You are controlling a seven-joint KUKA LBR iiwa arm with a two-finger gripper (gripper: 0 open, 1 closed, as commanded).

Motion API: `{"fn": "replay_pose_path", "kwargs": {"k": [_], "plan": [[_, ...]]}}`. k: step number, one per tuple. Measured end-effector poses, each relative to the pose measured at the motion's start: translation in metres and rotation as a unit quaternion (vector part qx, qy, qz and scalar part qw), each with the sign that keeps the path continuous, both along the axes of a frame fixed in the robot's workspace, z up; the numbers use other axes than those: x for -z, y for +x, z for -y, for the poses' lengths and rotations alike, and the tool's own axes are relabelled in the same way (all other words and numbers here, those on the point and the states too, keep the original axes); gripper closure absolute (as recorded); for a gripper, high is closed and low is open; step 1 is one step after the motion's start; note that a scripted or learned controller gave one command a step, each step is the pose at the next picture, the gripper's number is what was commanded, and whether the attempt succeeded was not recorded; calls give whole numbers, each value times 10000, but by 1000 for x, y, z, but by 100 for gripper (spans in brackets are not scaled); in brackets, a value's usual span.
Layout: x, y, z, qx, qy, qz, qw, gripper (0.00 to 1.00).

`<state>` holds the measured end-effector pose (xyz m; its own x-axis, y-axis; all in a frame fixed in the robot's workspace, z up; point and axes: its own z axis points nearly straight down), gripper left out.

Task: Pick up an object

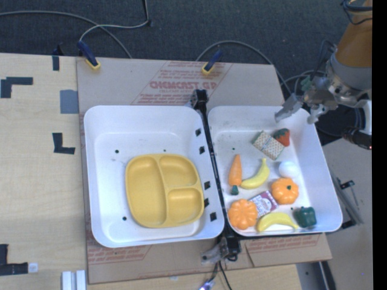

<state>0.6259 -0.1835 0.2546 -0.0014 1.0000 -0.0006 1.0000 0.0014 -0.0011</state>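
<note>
A: Where do we stand with the gripper [297, 109]?

B: We hang over the far right corner of the right bin [323, 162], above its rim. Both fingers show spread apart with nothing between them, so we carry nothing.

A: And the things we might pick?

B: All in the right bin. Nearest us lie a speckled tan block [268, 144] and, touching it, a small orange-red piece with a green top [282, 137]. Farther in we have a carrot [235, 170] beside a banana [257, 176], a white egg-like ball [288, 170], an orange fruit [285, 191], a small pink-and-white packet [262, 203], a pumpkin [242, 214], a second banana [277, 222] and a dark green piece [305, 217] at the near right corner.

A: Why is the left bin [97, 162] so bare?

B: It holds just a yellow divided plate [164, 189]. We judge it serves as the drop side, so the toys are gathered in the other bin, within easy reach of our arm coming from the right.

A: What makes the next move tricky?

B: The toys crowd together. The block and the red piece touch, so closing on one may nudge the other. We would guess those two are our likeliest targets, being nearest.
</note>
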Motion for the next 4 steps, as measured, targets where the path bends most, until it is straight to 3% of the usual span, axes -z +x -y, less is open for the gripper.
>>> {"fn": "replay_pose_path", "kwargs": {"k": [1, 2, 3, 4], "plan": [[124, -6, 41, 7, 0, -15, 10000, 0], [168, 25, 9, -5, -11, 28, 10000, 0], [168, 44, -34, -8, -1, 24, 10000, 0], [158, 44, -33, -12, -13, 27, 10000, 100]]}}
